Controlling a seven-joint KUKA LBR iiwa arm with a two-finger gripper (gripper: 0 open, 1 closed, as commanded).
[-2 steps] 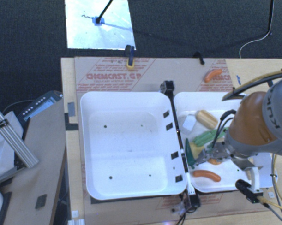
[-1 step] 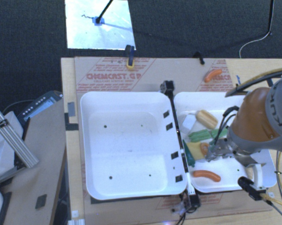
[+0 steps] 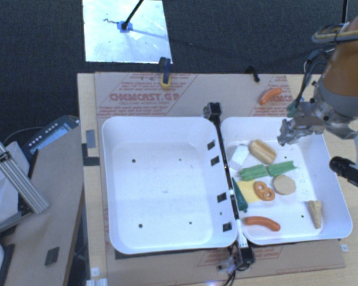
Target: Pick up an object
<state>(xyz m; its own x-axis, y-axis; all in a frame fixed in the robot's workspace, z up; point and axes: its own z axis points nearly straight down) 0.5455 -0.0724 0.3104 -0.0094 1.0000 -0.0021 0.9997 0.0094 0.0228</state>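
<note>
table (image 3: 92, 172) w/ two white bins side by side. left bin (image 3: 117, 141) bare inside, right bin (image 3: 334, 216) holds all the toy food. arm (image 3: 344, 75) comes in from the right, orange band above wrist, hand (image 3: 287, 135) hovers over the right bin's upper edge, just right of the bun. can't tell if hand is open or closed, too blurry and small, nothing seen in its grip.

items in right bin, big to small: green strip (image 3: 268, 170) lying across the middle; hot dog bun (image 3: 262, 150) near top, closest to hand; sausage (image 3: 263, 223) at bottom; yellow wedge (image 3: 240, 195) by the divider; white block (image 3: 239, 155) left of bun; round tan disc (image 3: 284, 185); pretzel (image 3: 263, 191) touching disc's left side; cone (image 3: 315, 213) at lower right. another sausage (image 3: 271, 96) lies outside on the board, behind the bin.

pick guess: bun is nearest. prob light, hard plastic, rounded and a bit slippery, so grip across its short width at mid-length. flat things (disc, pretzel, strip) look harder to get under.
</note>
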